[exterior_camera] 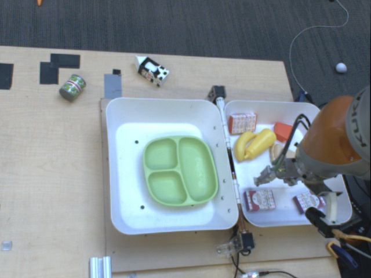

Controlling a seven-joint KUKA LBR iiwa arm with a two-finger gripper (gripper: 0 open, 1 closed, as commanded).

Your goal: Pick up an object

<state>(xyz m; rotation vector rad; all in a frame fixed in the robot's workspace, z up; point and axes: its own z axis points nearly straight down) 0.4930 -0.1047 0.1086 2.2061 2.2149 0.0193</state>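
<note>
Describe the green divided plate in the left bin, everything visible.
The green plate is pale lime, plastic-looking, a rounded rectangle with three compartments: two smaller ones on its left, one above the other, and one long one down its right side, split by raised ridges. All three look empty. It lies flat, right way up, turned slightly off square, about centred on the floor of the left bin. Nothing touches it but the bin floor, and the tool is over the other bin.
</note>
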